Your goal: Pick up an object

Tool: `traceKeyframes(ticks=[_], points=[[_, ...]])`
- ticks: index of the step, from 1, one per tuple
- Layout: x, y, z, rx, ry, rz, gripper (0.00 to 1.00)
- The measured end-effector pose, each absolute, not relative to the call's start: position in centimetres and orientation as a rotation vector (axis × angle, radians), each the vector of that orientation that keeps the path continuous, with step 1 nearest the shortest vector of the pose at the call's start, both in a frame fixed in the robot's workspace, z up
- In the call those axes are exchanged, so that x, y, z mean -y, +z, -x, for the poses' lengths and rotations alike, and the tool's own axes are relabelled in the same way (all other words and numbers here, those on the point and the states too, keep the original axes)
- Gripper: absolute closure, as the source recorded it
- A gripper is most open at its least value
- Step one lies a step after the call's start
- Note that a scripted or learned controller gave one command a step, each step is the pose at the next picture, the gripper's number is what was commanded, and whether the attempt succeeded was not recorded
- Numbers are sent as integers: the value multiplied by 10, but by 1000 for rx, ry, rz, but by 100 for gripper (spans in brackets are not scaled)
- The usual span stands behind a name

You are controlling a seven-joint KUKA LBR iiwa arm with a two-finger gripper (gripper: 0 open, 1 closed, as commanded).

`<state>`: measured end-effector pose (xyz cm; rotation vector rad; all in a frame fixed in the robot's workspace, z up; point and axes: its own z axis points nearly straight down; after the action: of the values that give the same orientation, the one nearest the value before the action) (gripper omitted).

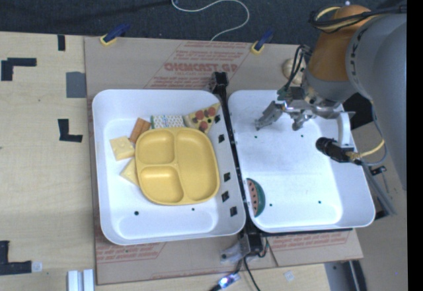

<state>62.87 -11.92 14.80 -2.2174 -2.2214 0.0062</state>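
- End effector [283, 119] hangs over the far part of the right bin [344, 207], and its two fingers are spread apart with nothing between them.
- One finger [268, 115] points toward the middle wall between the bins, and the other is shorter and points down at the bin floor.
- Closest thing to pick up is a watermelon slice toy [255, 196], lying flat at the near left side of the right bin, touching the middle wall and well apart from the end effector.
- Left bin [112, 217] holds a big yellow plate [177, 165] with three parts, lying flat in the middle.
- Small food toys peek out around the plate: a pale yellow cracker [121, 147] on its left, a brown biscuit [139, 129] just beside that, and a pizza slice toy [206, 116] at the far side near the middle wall.
- Grey arm with its orange band [330, 51] comes in from the right side.
- Both bins sit on a brown cardboard sheet [198, 65] on the surface.
- A thin white cable [218, 5] curls on the dark floor behind the surface.
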Motion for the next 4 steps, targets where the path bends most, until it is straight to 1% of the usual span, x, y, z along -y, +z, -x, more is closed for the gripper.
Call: traceKeyframes(ticks=[1, 2, 3, 4], points=[[112, 96, -635, 2221, 7, 2216, 0], [112, 83, -635, 2223, 5, 2218, 0], [111, 95, -636, 2225, 3, 2217, 100], [116, 154, -643, 2225, -4, 2222, 100]])
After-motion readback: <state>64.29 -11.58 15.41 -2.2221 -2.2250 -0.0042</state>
